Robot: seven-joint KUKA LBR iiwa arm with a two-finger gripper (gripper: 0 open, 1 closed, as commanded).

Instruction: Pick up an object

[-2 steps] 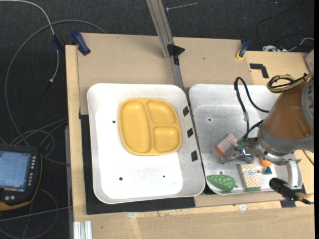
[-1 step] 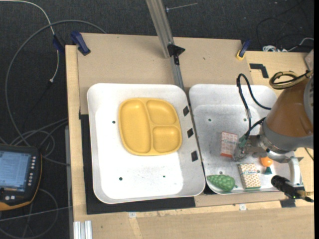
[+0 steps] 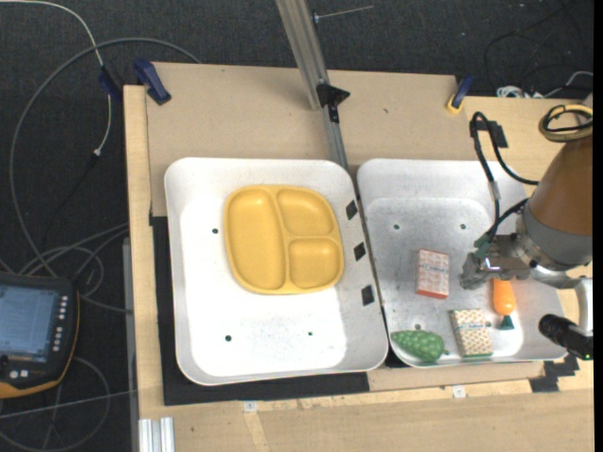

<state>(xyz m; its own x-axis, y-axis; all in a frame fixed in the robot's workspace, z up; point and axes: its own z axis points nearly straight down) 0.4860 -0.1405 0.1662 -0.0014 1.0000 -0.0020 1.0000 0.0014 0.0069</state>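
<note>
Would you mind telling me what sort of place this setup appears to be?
Most likely a robotics lab test bench: two white bins on a clamped board, a grey-and-orange arm reaching in, and a teach pendant among loose floor cables.

Evenly and brightly lit from overhead, no hard shadows; only a thin dark rim under the shallow white plastic left bin (image 3: 193,337) toward 6 o'clock; mild glare washing out the speckled white right bin (image 3: 415,191) near 12 o'clock; soft focus throughout, slight blur on the grey arm with orange band (image 3: 565,205) at 3 o'clock; dark carpet underexposed at 9 o'clock.
</note>
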